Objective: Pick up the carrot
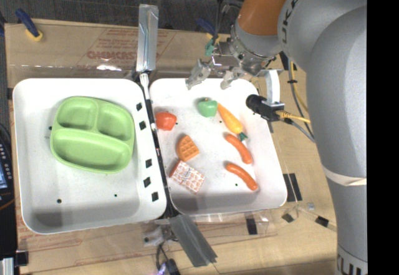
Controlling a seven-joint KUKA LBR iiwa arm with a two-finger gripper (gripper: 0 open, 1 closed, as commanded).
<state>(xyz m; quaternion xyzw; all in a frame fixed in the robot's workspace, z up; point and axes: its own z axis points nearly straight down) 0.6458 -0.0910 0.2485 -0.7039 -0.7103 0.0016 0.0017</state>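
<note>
The carrot [230, 120], orange-yellow with a small green stem end, lies slanted in the right bin [268, 161], just right of a green pepper [207, 106]. My gripper [212, 80] hangs above the bin's far edge, up and left of the carrot and apart from it. Its two fingers are spread open with nothing between them.
The right bin also holds a red tomato [165, 120], an orange waffle piece [187, 148], a pink-and-white wafer [187, 176] and two red sausages [239, 148] [242, 176]. A green divided plate [93, 133] sits in the left bin [37, 205]. The grey arm [324, 49] fills the right side.
</note>
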